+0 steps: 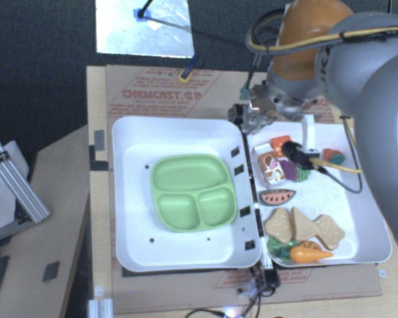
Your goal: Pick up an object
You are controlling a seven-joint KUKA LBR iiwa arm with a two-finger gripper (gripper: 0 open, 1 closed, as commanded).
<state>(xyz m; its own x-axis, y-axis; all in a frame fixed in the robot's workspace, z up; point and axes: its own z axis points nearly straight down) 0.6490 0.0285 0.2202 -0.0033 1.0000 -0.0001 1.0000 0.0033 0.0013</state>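
Whether the tool (255, 114) is clenched or released cannot be told; it hangs over the far left corner of the right bin (368, 234). Within that bin lie a watermelon slice (278, 196), three crackers (304, 226) and a carrot (310, 252). Left of it, another bin (129, 171) carries a green tray (192, 192).

one fixed cam above bench, angled down on both bins (179, 128).

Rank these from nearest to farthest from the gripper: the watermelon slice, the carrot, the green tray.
Gripper sits at the right bin's back-left corner.
1. Watermelon slice: right bin, middle.
2. Green tray: left bin, centre.
3. Carrot: right bin, front edge.
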